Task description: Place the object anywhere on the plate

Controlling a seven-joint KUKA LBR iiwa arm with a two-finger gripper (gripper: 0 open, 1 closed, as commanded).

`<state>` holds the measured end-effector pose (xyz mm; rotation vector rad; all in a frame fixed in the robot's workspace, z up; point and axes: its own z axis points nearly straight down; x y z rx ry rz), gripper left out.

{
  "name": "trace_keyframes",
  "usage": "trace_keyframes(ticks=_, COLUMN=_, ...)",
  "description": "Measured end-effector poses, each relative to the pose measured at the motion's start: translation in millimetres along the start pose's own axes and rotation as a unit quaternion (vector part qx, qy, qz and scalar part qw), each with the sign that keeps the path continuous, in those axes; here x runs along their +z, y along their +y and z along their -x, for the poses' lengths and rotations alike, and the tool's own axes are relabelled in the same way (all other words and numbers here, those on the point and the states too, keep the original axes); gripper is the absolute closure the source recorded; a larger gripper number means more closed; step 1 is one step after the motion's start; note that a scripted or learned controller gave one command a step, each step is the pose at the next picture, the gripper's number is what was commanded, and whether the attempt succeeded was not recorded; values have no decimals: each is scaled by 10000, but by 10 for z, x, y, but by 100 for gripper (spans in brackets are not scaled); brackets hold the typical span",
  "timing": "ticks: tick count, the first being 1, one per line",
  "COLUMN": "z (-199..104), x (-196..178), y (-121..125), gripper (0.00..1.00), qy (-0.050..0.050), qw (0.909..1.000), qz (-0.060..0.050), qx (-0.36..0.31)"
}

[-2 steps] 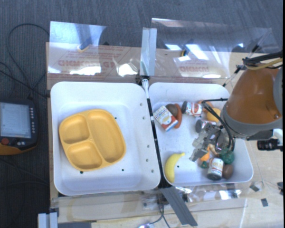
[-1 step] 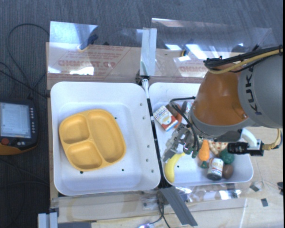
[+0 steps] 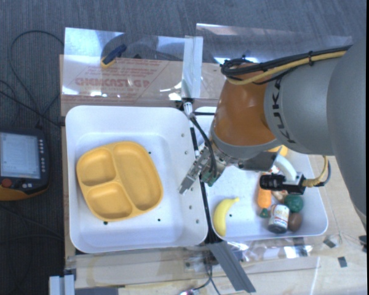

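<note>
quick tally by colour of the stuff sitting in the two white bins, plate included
Yellow: 2, the divided plate in the left bin and the banana in the right bin
Orange: 1, a carrot-like piece
Green: 1, a round item
Brown: 1, a round item
White with a red label: 1, a small jar
Total: 6; more may lie hidden under the arm.
</note>
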<state>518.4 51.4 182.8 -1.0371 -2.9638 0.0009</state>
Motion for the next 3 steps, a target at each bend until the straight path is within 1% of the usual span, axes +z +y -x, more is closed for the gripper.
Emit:
trace_keyframes(ticks=1, z=-450, x=-661, y=349, gripper=100, qy=-18, qw=9978, qz=19, qx=655)
trace_keyframes(ticks=2, z=-1020, x=-1480, y=721, gripper=100, qy=-17, qw=9884, qz=23, qx=1516)
trace_keyframes(ticks=3, z=-1006, x=-1461, y=706, gripper=0, qy=-17, qw=9881, qz=-1, qx=1541)
